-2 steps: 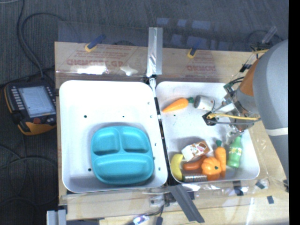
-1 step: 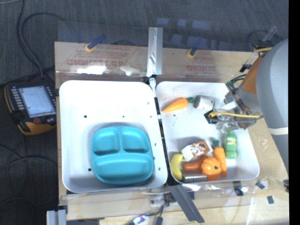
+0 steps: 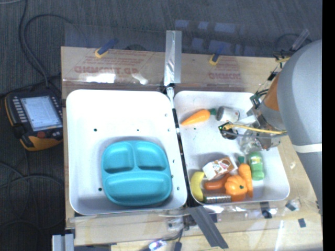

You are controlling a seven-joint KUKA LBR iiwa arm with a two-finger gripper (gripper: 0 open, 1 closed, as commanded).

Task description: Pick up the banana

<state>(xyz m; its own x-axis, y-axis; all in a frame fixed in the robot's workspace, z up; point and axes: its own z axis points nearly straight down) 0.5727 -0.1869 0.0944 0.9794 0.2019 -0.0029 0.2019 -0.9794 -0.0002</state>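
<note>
Banana (image 3: pixel 197 185) in right bin (image 3: pixel 209 99)

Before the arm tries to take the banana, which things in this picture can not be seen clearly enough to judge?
- Banana, camera view: only a yellow curve shows at the right bin's near-left corner; a small carton and other toy food cover the rest.
- Gripper, camera view: blurred against clutter, so its finger state is unreadable.
- Arm, camera view: cut off by the right edge.
- Green item: too blurred to identify.
</note>
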